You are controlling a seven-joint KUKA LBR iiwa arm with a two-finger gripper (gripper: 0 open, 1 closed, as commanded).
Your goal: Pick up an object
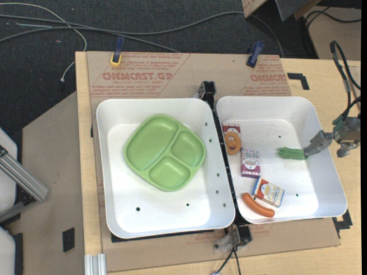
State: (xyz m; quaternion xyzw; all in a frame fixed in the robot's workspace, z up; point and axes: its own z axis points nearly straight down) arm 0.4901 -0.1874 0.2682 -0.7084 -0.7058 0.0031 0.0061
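The green thing lies in the right bin, near its right wall, long and flat, running left to right. The pincer is touching its right end, reaching in from the right. I cannot tell if it grips the green thing. Left of it lie a small box and a hot dog.
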